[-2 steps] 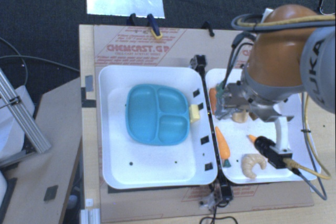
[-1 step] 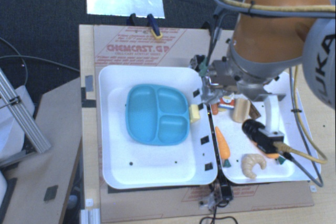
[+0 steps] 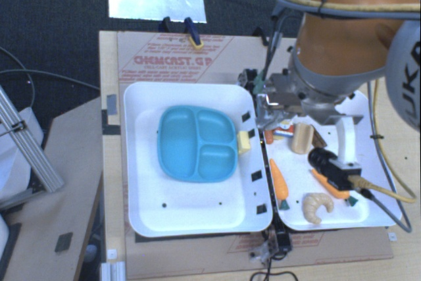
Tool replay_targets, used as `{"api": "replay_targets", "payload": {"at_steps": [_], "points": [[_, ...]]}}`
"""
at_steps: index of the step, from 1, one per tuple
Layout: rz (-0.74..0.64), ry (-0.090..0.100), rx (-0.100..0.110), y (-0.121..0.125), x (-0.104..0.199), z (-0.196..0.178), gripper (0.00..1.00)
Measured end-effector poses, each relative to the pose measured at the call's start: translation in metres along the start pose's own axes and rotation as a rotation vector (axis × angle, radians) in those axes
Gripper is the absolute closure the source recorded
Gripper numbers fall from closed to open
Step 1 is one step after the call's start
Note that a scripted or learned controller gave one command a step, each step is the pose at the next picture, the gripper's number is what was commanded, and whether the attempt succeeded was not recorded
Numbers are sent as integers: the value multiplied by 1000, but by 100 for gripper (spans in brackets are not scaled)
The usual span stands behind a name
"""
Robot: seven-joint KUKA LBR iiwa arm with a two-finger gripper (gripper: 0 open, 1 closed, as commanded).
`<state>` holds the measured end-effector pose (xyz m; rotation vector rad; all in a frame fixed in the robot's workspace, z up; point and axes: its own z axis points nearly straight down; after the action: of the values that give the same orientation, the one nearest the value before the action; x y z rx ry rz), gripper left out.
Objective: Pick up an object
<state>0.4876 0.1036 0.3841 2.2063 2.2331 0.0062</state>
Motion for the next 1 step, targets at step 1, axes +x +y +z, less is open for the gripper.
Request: {"api": "replay_targets", "payload": {"at_steps": [1], "points": [[3, 1, 4, 24, 61, 22, 100]]}}
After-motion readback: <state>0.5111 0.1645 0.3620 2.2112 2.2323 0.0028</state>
